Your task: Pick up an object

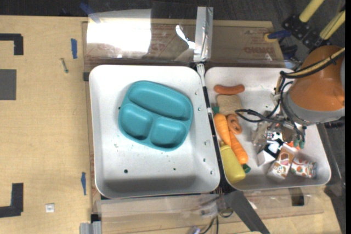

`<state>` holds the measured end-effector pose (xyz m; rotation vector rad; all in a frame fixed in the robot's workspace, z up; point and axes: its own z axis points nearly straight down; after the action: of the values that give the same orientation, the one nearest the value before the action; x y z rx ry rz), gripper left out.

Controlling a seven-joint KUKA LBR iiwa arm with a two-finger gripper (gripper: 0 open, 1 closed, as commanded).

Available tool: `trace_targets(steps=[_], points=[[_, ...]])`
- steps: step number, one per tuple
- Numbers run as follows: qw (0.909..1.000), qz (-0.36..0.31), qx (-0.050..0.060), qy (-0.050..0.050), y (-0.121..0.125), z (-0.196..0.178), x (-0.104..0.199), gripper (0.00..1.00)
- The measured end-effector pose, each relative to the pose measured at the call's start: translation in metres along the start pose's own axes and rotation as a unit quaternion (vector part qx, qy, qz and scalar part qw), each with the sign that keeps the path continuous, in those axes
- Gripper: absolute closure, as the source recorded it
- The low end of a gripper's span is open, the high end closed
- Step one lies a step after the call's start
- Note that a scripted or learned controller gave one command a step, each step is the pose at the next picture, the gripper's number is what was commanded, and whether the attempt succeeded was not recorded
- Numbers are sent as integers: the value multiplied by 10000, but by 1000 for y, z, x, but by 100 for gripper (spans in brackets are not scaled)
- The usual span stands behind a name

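Cardboard bench w/ 2 white bins (104, 118); pincer (272, 137) low over printed cartons (290, 166), print unreadable, grip state unclear.

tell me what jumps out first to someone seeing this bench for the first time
The teal plastic divided plate stands out, lying alone in the left white bin. Next comes the grey arm's orange band over the right white bin, with the gripper low among small packets. Along that bin's left wall lie an orange toy carrot and a yellow bottle.

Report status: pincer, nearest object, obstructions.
Pincer low in right white bin, grip unclear. Red-white carton just beside. Orange carrot further left.
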<state>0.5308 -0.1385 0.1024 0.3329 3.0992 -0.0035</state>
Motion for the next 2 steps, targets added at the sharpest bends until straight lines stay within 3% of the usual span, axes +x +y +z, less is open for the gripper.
trace_targets(steps=[1,2], points=[[9995,-326,0,32,1,-158,-45,100],[9997,-229,-15,91,63,-139,-100,100]])
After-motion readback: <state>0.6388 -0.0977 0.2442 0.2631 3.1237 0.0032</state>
